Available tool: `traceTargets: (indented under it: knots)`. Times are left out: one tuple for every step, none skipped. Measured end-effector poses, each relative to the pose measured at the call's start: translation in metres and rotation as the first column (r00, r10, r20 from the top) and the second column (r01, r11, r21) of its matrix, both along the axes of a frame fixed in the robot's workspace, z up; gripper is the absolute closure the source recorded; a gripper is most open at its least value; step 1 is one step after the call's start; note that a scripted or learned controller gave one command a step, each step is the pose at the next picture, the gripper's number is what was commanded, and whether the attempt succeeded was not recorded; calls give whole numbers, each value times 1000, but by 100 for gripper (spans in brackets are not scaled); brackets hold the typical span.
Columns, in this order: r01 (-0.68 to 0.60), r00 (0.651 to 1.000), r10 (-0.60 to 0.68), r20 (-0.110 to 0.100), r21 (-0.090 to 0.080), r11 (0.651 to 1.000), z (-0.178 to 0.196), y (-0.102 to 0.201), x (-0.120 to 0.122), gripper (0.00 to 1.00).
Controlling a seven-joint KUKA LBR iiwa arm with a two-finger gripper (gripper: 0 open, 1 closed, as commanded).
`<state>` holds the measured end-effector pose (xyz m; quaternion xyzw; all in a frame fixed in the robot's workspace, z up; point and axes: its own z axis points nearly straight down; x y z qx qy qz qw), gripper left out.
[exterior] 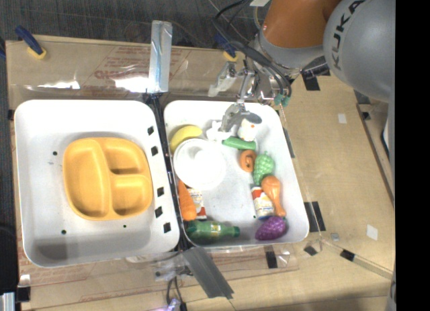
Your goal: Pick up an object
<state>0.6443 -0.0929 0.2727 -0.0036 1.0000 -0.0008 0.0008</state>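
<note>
My claw (pixel 236 116) over right bin (pixel 293 168), 12 o'clock end; grip state unclear.
Fingers blur into white clutter, can't tell if anything's held. Toy food heaped at 3–6 o'clock, partly overlapping: white bowl (pixel 199 164), purple grapes (pixel 271 228), green bottle (pixel 212 231).

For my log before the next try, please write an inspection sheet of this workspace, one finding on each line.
Surface: bench bears two white bins.
Job's things: right bin holds toy foods, among them purple grapes, a green bottle and a white bowl.
Clutter: yellow divided tray in the left bin.
Grippers: gripper at the right bin's far end, above the toys.
Cables: dark cables near the wrist.
Surroundings: blue clamp at the far left.
</note>
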Motion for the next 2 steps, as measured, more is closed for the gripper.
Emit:
traceTargets:
  knots:
    - [113,994,-113,-12,2,994,-169,-87,-9,0]
    - [55,998,-55,0,2,998,-180,-118,-83,0]
